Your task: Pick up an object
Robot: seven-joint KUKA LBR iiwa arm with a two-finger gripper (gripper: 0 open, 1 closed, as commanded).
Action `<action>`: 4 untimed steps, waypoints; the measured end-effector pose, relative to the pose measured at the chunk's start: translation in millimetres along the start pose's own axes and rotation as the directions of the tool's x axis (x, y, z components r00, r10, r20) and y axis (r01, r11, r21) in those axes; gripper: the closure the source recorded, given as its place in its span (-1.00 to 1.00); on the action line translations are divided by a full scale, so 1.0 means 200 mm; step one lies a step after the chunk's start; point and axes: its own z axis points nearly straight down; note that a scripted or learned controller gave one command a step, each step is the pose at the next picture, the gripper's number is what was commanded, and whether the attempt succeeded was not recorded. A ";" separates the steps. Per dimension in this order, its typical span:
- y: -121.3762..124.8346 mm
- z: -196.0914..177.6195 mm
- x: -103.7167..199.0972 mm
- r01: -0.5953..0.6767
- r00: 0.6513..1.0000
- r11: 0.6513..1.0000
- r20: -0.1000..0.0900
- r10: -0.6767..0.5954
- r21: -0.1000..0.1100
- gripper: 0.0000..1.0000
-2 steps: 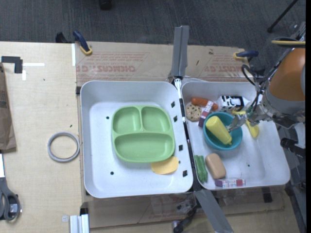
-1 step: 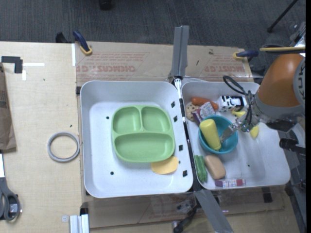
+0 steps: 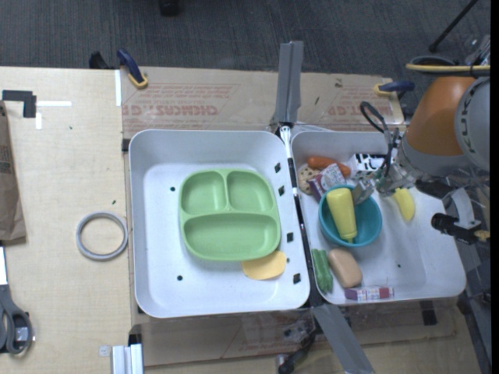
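Observation:
My gripper (image 3: pixel 369 187) hangs low over the right bin (image 3: pixel 437 283), just at the upper right rim of a blue bowl (image 3: pixel 366 228). A yellow cylinder-shaped item (image 3: pixel 341 213) lies in that bowl. A small yellow banana (image 3: pixel 404 203) rests right of the gripper. In front of the bowl sit a tan bread-like piece (image 3: pixel 345 268), a green item (image 3: pixel 321 269) and a small flat box (image 3: pixel 368 293). An orange piece (image 3: pixel 320 163) and a printed snack packet (image 3: pixel 327 176) lie behind the bowl. The grey wrist hides the gripper's tip.
The left bin (image 3: pixel 148 232) holds a green divided plate (image 3: pixel 230 214) and a yellow flat piece (image 3: pixel 265 267) at its front. A grey ring (image 3: pixel 102 234) lies on the bench to the left. The arm's orange band (image 3: pixel 440 115) fills the upper right.

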 end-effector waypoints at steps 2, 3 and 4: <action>-0.24 -0.05 0.21 0.144 0.990 0.990 0.002 -0.144 -0.005 1.00; -0.24 -0.15 0.27 0.260 0.966 0.966 0.019 -0.260 -0.010 1.00; -0.11 -0.25 0.29 0.177 0.984 0.984 0.004 -0.177 0.003 1.00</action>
